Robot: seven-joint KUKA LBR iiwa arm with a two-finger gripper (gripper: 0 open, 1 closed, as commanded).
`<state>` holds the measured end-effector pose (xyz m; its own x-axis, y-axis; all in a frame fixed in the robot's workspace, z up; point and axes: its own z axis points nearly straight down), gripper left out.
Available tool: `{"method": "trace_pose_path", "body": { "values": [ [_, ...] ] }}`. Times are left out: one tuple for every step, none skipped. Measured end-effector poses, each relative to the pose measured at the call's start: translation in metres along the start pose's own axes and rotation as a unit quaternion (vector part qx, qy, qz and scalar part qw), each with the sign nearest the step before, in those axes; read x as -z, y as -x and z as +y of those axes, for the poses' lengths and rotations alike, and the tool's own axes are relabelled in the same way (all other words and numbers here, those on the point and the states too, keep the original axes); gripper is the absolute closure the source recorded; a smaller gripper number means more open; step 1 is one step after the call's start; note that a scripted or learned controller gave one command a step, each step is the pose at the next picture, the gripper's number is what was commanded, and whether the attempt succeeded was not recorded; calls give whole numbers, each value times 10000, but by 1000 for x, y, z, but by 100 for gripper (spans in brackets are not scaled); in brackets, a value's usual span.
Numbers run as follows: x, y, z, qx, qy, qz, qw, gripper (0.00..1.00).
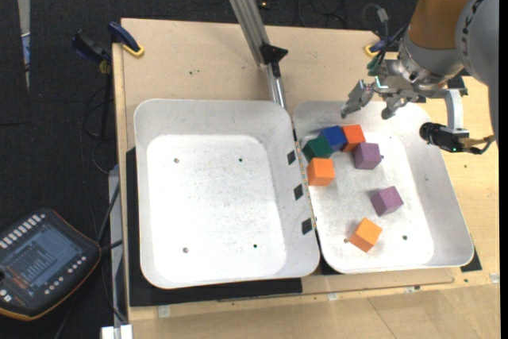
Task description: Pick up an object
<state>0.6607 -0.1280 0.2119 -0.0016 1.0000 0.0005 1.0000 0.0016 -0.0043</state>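
Note:
In the right bin (432, 194) lie several small blocks. A green block (320, 147), a blue block (334, 137) and an orange block (353, 135) huddle together near the bin's far left. Just below them sits another orange block (321, 171). A purple block (367, 156) rests right of the cluster, a second purple block (386, 200) lies mid-bin, and an orange block (366, 235) sits toward the front. My gripper (371, 102) hovers over the bin's far edge, above and slightly right of the cluster, with its two fingers spread apart and nothing between them.
The left bin (210, 190) stands beside the right one, with black clips along their shared wall. A slanted metal pole (246, 8) crosses the far bench. A teach pendant (40, 262) lies at the lower left, off the bench.

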Motion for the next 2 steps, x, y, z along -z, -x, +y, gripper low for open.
{"method": "trace_pose_path", "body": {
  "values": [
    [3, 0, 1, 8, 21, -7, 10000, 0],
    [-47, 6, 8, -7, 4, -7, 10000, 0]
  ]
}}
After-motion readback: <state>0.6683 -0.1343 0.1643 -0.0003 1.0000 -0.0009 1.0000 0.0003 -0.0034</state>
